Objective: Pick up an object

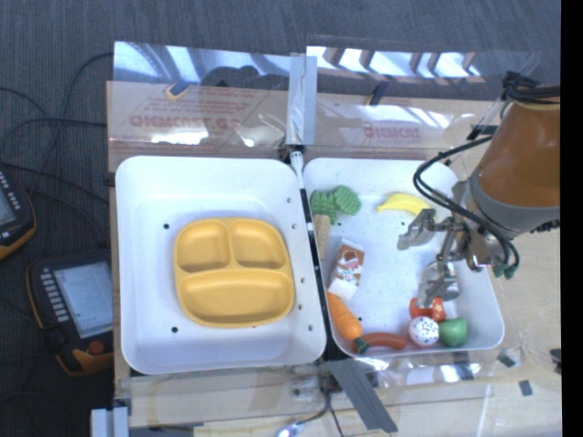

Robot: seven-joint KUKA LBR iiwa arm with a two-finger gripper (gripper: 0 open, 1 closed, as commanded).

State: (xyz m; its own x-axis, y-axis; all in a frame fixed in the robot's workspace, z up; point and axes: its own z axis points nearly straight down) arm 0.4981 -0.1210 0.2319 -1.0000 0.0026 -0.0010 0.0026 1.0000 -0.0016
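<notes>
My gripper (428,259) hangs over the right side of the right bin (383,182), reaching in from the right below the orange band. Its fingers stand apart with nothing between them. One fingertip (414,234) is just below a yellow banana (404,204). The other fingertip (439,285) is just above a small red piece (428,309). A white ball with red spots (424,332) and a green piece (454,331) lie in the near right corner. A small printed carton (346,269) lies mid-bin, to the gripper's left.
A green broccoli toy (335,202) sits at the right bin's far left. An orange carrot (342,317) and a red sausage (383,341) lie along its near edge. The left bin (146,189) holds a yellow divided plate (235,269). Cables and devices lie left of the bench.
</notes>
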